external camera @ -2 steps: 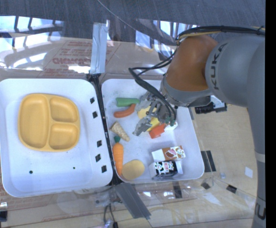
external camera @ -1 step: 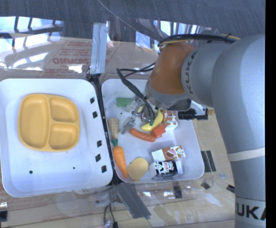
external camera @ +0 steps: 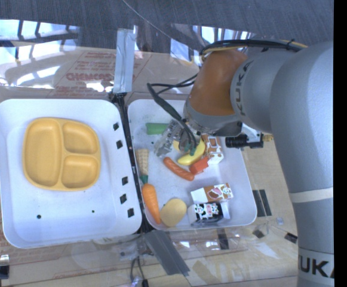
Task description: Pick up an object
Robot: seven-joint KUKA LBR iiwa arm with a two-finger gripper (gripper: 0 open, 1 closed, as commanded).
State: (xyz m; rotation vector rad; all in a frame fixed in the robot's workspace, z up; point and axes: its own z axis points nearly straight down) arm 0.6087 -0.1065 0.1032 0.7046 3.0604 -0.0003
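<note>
Two shallow white bins were seen side by side on a desk [external camera: 269,178], viewed from above at a slant. The left bin [external camera: 18,220] held a yellow divided tray [external camera: 61,153] with three compartments, placed toward its upper left.

The right bin [external camera: 242,187] held a scatter of toy foods. A green block [external camera: 156,128] lay near its upper left corner. A pale corn cob [external camera: 143,160] was seen against the left wall, and below it an orange carrot [external camera: 150,201] lay along the same wall. Just right of the carrot's lower end sat a yellow-tan potato [external camera: 173,211]. Two small cartons were placed at the lower right: one white with brown marks [external camera: 212,193], and one black and white [external camera: 208,212] directly below it. Near the middle of the bin, a red-orange sausage [external camera: 178,168] lay at a slant, with a yellow banana [external camera: 191,155] and a small red and white carton [external camera: 211,152] close together just above and right of it.

The grey arm [external camera: 292,100], with its orange band [external camera: 218,82], reached in from the right side of the frame and covered the upper right part of the right bin. The claw [external camera: 172,140] was seen low over the middle of that bin, just left of the banana and above the sausage. Whether the claw was released or clenched could not be told, and no item could be made out in its grasp.
</note>
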